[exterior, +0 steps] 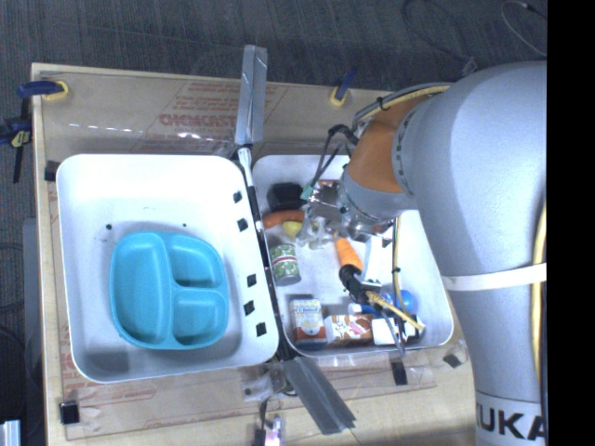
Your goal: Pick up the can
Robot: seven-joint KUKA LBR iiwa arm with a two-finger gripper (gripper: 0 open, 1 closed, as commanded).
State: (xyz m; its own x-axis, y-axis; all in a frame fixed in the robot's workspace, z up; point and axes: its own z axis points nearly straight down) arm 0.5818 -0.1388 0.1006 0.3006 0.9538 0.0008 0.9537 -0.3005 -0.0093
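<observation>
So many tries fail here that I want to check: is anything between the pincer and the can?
Nothing visible. The pincer hangs just above and right of the can, with bare bin floor between. A carrot lies right of the can, off that path.

White capital letters reading "KUKA" are showing on the grey arm (507, 423) at the lower right corner, with the last letter partly cut off. Faint red print is showing upside down on the clear sheet (200, 114) covering the table (465, 407) behind the bins, too blurred to read. Package labels in the right bin (432, 277) are illegible.
</observation>
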